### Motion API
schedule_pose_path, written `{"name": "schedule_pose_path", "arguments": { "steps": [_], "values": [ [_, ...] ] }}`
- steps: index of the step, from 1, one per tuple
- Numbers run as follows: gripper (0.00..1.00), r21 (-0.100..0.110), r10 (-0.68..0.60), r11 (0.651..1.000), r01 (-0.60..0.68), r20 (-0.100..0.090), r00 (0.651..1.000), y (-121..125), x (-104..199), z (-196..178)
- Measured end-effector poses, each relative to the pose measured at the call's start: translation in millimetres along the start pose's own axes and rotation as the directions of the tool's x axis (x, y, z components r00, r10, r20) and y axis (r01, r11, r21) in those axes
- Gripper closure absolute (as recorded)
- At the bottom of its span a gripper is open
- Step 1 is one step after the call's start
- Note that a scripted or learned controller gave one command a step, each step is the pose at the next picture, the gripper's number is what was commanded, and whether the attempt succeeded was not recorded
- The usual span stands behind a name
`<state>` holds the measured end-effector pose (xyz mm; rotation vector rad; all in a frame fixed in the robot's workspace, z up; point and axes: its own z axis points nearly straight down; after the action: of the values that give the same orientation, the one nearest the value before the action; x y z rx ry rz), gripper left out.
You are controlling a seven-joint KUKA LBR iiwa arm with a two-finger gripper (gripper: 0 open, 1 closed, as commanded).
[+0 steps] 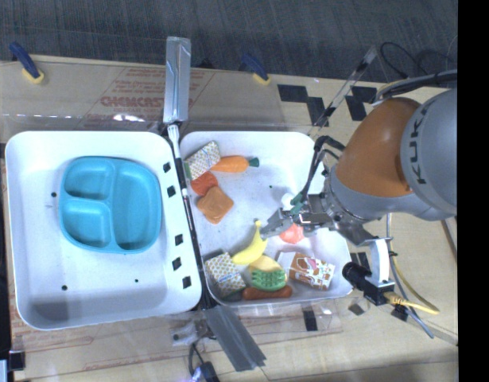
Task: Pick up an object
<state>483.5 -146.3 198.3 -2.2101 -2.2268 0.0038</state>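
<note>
From above, the bench point(85, 86) carries two shallow white bins side by side. The left bin point(29, 237) holds a light blue divided plate point(111, 203) with three compartments, lying flat toward the upper middle of the bin.

The right bin point(292, 153) holds the toy food. Near its upper left corner lies a checkered packet point(202, 160), with a carrot point(230, 164) just to its right, its green end pointing right. Below them sit a small red-orange piece point(203, 183) and, touching it, an orange-brown square piece point(216, 204). Along the lower edge are a second checkered packet point(223, 270), a yellow banana point(251, 247) slanting upward, a green and yellow round item point(267, 276), a reddish-brown sausage-like piece point(267, 293) against the lower wall, and a small printed carton point(311, 271) toward the lower right.

The grey arm point(403, 165), with its orange band, reaches in over the right side of this bin. The gripper point(281, 217) is low over the bin's middle, its fingers pointing left, just right of the banana's upper tip. A small pink-red item point(291, 233) lies directly beneath the gripper, between the banana and the carton. Whether the fingers are spread or closed cannot be told, and nothing is visibly between them.
</note>
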Motion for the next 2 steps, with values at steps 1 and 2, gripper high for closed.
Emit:
{"name": "schedule_pose_path", "arguments": {
  "steps": [1, 2],
  "values": [
    [0.00, -0.003, 0.027, 1.000, -0.027, 0.001, 1.000, 59.8, 6.7, 106.4],
    [1.00, 0.000, 0.024, 1.000, -0.024, 0.001, 1.000, 59.1, 6.3, 97.4]
  ]
}}
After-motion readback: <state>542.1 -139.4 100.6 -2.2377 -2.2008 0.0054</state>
